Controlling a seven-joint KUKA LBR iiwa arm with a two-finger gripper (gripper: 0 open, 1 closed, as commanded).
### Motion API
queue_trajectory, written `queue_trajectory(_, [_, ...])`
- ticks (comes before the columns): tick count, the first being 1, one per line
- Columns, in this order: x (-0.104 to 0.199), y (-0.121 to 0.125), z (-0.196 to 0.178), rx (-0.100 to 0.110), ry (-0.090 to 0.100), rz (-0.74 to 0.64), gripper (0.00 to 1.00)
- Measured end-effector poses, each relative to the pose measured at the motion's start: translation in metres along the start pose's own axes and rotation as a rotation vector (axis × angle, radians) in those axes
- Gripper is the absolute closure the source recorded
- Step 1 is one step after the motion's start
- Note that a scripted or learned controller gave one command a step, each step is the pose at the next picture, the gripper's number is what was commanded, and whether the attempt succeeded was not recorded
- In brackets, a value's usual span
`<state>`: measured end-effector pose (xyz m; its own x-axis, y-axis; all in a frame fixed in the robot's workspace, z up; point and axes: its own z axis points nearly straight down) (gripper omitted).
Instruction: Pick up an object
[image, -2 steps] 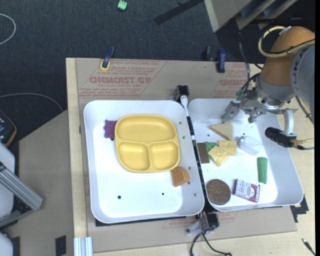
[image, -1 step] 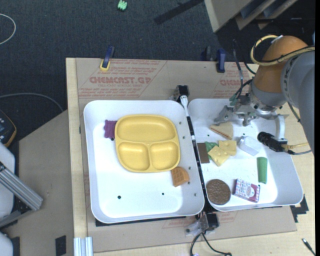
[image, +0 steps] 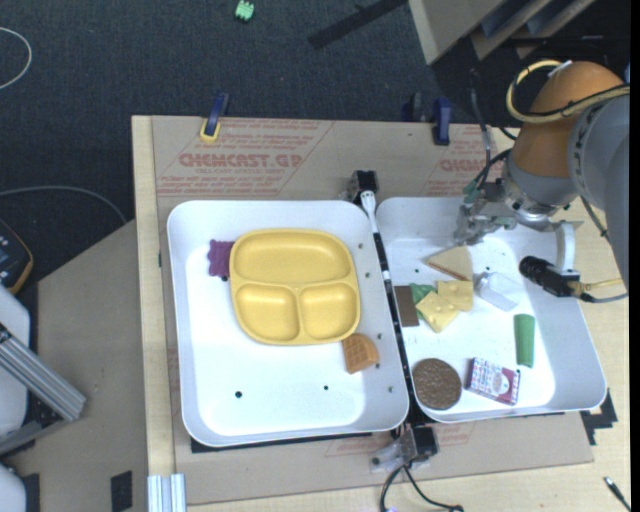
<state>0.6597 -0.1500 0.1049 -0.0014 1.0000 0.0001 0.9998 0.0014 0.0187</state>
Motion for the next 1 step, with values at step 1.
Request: queue_trajectory(1, [-0.0038, -0.0065, -0.0502, 0.012, -0.002, 0.003, 1.00])
